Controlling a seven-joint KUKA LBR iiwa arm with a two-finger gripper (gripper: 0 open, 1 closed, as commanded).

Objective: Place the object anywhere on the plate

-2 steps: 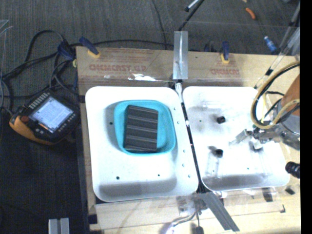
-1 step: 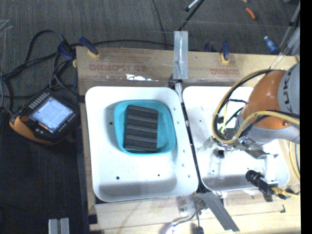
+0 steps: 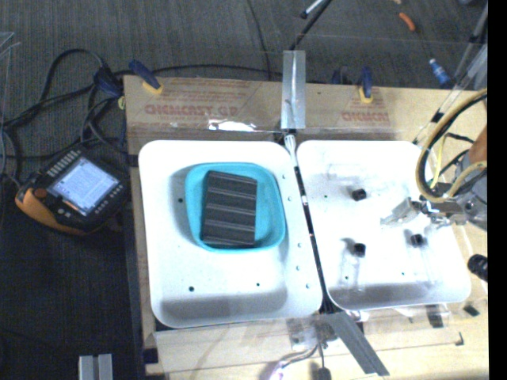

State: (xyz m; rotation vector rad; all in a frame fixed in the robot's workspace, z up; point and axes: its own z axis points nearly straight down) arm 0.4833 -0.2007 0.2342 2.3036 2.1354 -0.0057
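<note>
1. The dark ribbed object (image 3: 230, 208) lies on the blue plate (image 3: 272, 212) in the left bin (image 3: 158, 236).
2. You cannot tell the claw (image 3: 420, 212) state; a new grasp may drag it off.

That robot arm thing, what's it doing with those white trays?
The robot's job is to put an object on the blue plate. A dark ridged block already lies on that plate, inside the left bin. The arm's gripper sits over the right bin, at its right side, away from the plate. Nothing can be seen between its fingers, and a few small dark bits lie in that bin.
</note>
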